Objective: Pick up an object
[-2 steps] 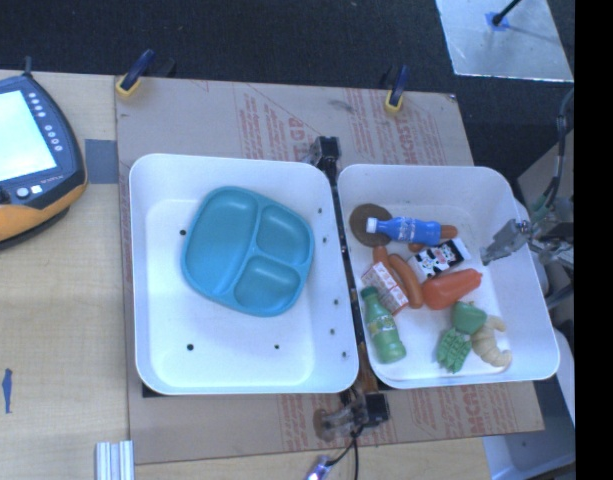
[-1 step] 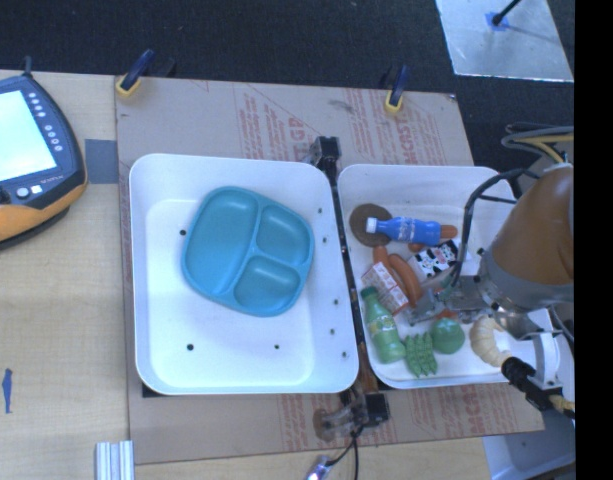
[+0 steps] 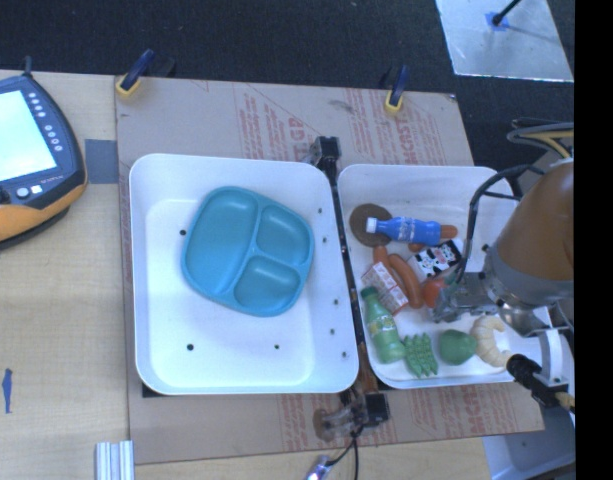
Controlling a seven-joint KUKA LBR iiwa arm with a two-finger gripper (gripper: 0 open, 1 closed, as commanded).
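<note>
While the blue plate lies alone left of the toy bin, the end effector hovers over the toys; its grip I cannot tell.

Arm cut off at right edge; gripper fingers blurred, maybe behind toys.

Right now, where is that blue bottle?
The blue bottle lies on its side near the far edge of the right bin, beside a brown disc and above the hot dog.
</note>
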